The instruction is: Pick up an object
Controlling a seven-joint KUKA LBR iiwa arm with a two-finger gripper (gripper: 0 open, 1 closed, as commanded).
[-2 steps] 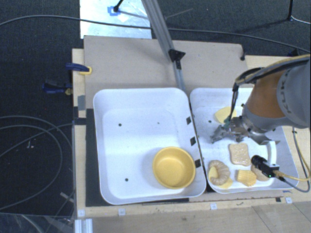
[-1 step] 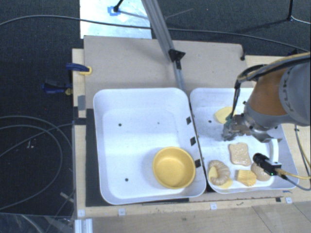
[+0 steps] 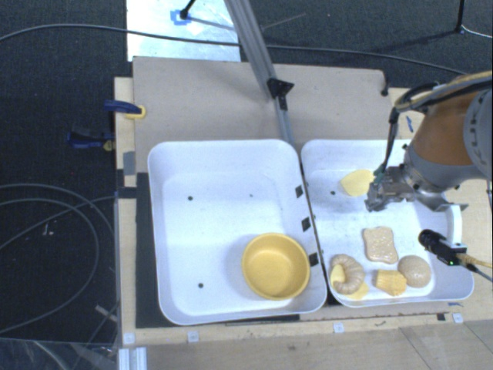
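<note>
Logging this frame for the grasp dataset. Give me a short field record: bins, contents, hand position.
left bin: yellow bowl, near front right corner
right bin: yellow flat piece, tan rectangular biscuit, croissant-like piece, small yellow piece, tan round piece
hand: low over right bin, beside the yellow flat piece
grasp: cannot tell

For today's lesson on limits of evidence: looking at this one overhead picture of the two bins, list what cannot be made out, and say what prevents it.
- Gripper: open or shut cannot be told; small, seen from above.
- Pale yellow piece: its right edge is hidden by the gripper, so contact is unclear.
- Arm: cut off by the right edge.
- Small pastry-like items: too small to identify surely.
- Yellow bowl: contents unclear.
</note>
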